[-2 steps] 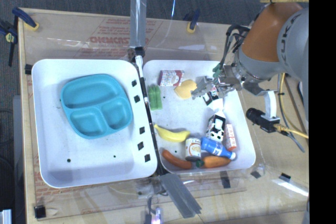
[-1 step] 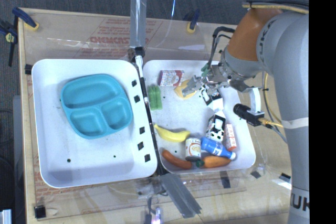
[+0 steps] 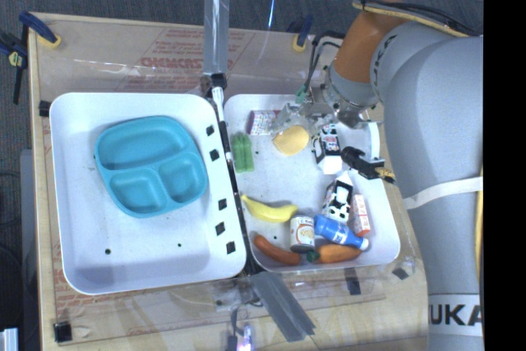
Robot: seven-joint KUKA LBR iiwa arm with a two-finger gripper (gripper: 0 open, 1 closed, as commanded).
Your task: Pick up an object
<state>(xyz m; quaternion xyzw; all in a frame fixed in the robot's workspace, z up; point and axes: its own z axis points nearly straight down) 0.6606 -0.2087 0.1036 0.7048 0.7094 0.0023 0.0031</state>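
1. I read this as the reach-in step: my gripper is low over the far edge of the right bin, with nothing lifted clear yet.

2. I cannot tell how the tool stands or whether it has hold of anything; the wrist and clutter mask it.

3. The nearest candidate is the yellow lemon-like object, lying just beside the gripper toward the bin's middle, near the far edge. It looks round, smooth and pale yellow, so I judge it may roll or slip if pinched off-centre.

4. The next move, as I judge it, calls for centring over that object, descending squarely, closing, then lifting straight up.

5. Other choices in the same bin: a green block by the left wall, a banana toward the near-left, a carrot and a blue bottle along the near edge.

6. The left bin carries a blue divided tray, well apart from the gripper.
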